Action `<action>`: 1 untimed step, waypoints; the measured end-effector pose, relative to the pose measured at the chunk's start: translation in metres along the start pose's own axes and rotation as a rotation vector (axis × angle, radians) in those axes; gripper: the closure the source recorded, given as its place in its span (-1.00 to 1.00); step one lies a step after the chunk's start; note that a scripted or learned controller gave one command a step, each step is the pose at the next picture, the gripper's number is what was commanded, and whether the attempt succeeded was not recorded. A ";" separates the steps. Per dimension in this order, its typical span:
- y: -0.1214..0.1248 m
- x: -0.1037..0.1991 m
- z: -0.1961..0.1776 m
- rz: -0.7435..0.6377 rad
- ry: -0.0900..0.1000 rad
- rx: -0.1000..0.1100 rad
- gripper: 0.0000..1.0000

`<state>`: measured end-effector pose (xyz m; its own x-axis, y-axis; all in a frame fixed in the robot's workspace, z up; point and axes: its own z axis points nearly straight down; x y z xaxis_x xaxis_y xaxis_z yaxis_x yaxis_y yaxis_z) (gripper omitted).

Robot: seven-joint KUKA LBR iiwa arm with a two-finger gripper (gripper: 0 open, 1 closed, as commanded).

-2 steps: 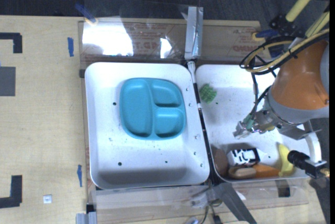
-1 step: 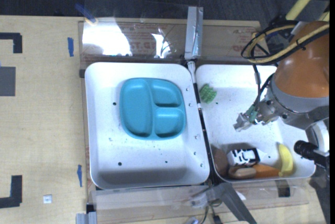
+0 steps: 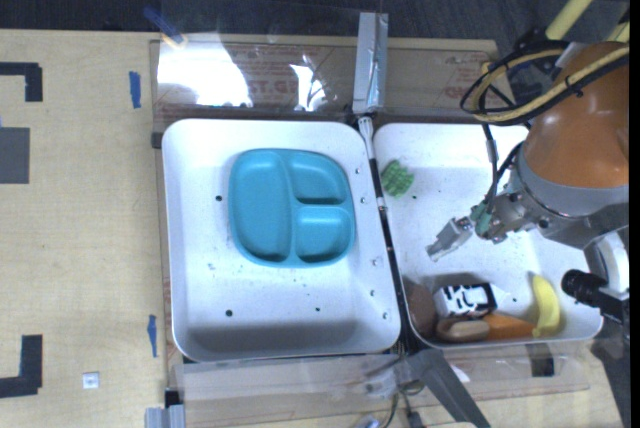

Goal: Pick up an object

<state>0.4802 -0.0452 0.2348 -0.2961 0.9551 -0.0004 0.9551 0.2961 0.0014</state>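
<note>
Over the right bin point(image 3: 455, 141) we see our gripper point(image 3: 447, 238) hanging above bare floor, holding nothing; whether it is open we cannot tell. We judge the nearest pick to be the cluster just below it along the bin's near wall: one black-and-white item point(image 3: 468, 297), one orange carrot point(image 3: 490, 326) lying left to right, and one banana point(image 3: 545, 304) standing lengthwise at the right. One green piece point(image 3: 397, 178) lies up and to the left. One blue tray point(image 3: 292, 206) sits in the left bin point(image 3: 190, 246).
</note>
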 end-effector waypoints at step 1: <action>-0.006 -0.016 0.051 0.157 0.002 0.005 -1.00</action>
<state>0.4788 -0.0622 0.1834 -0.1429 0.9897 0.0012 0.9897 0.1429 -0.0034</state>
